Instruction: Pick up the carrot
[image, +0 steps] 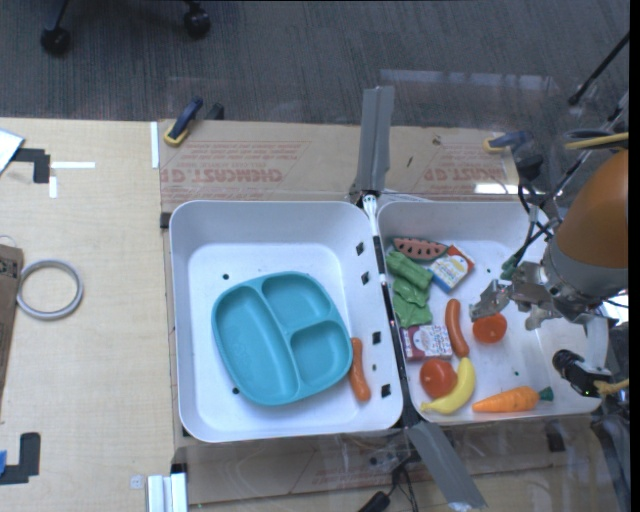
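We logged two white bins side by side on the tabletop (90, 400). The left bin (190, 250) held a teal divided plate (282, 338); a small orange sausage (358, 369) lay just beside the plate's right edge, near the wall between the bins.

The right bin (560, 405) held the rest of the toy food. The carrot (512, 400) lay flat near the bin's front wall, toward its right corner, green end pointing right. A banana (455, 389) sat just left of the carrot, curved around a red tomato (437, 375). Behind these we noted a small red box (428, 342), a second sausage (457, 327), and a second tomato (489, 328). Toward the back left of that bin lay green leafy pieces (408, 285), a watermelon slice (417, 247) and an orange-and-white carton (451, 268).

The arm (600, 215) entered from the right, above the right bin. The gripper (497, 300) hung over the second tomato, well apart from the carrot and behind it. We could not tell whether its fingers were wide or narrow; the metal parts blurred together at this angle. Nothing was visibly between them.

Elsewhere on the tabletop, a tape ring (45, 288) lay far left.
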